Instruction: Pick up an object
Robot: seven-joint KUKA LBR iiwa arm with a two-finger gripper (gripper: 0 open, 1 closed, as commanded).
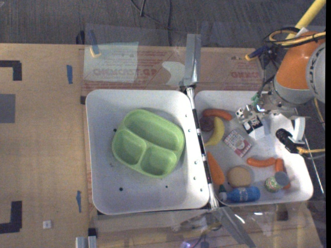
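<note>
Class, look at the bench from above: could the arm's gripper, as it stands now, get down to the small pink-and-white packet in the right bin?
Probably yes. The gripper hangs just above and right of the packet, which lies flat on bare bin floor. The banana lies close on its left, but nothing covers it.

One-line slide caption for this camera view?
Grey KUKA arm's hand hovers above the toy-filled right white bin; green divided plastic tray sits in the left.

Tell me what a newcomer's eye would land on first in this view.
First the bright green divided tray, alone in the middle of the left bin. Then the right bin, crowded with small items, among them a banana, a carrot and a blue bottle. Above its top right corner stands the arm's orange band.
</note>
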